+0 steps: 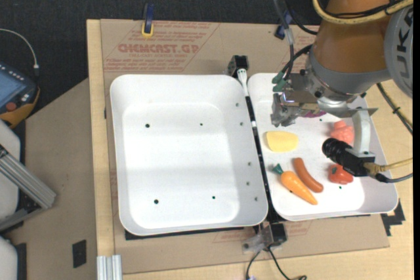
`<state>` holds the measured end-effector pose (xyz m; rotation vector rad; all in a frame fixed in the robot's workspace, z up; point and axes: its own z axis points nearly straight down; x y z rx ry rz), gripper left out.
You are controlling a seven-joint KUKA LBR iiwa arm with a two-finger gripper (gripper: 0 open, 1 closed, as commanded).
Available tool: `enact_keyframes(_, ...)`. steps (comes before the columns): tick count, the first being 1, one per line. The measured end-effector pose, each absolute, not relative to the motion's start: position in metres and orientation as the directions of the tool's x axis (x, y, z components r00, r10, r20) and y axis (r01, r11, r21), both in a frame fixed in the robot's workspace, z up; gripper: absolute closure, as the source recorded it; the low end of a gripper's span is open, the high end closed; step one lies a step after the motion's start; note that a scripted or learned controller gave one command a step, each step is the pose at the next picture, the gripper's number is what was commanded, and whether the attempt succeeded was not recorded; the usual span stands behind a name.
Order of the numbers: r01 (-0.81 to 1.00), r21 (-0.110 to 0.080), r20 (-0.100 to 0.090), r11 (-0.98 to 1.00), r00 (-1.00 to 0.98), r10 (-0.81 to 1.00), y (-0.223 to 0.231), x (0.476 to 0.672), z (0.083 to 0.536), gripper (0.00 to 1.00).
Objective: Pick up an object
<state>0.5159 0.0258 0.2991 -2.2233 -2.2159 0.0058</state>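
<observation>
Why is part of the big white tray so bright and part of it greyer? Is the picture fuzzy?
In the camera view, light falls unevenly: the left bin glows brightest across its lower floor, while its upper part looks greyer in soft shade. The arm casts a dim shadow on the right bin. The carrot and sausage look fairly sharp; the gripper is slightly blurry.

Two shallow white bins sit side by side: the left bin (pixel 131 160) and the right bin (pixel 374 203). The right one carries five toy foods: one yellow piece (pixel 281 140), one sausage (pixel 307 175), one carrot (pixel 296 187), one pink piece (pixel 342 131), one red piece (pixel 339 174).
</observation>
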Motion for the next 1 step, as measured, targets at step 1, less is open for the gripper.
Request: enact_keyframes(1,1.000,0.000,0.000,0.000,0.000,1.000,0.0274,0.5164,0.3107,1.00)
